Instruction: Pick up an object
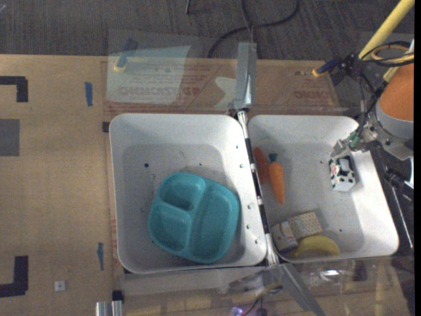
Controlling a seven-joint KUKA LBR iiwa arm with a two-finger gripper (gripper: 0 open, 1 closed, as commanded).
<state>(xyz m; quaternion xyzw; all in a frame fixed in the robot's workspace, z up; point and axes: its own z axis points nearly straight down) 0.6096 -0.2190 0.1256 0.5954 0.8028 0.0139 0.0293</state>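
Left bin [125,176]: teal tray [194,217]; right bin [375,232]: carrot [277,178], perhaps banana [317,246].

Black cable [266,8] loops on grey carpet [99,12] (above the bench [52,196]).

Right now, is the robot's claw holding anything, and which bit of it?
It can't be told. The gripper sits right above a small black-and-white object in the right bin, but nothing shows between its fingers.
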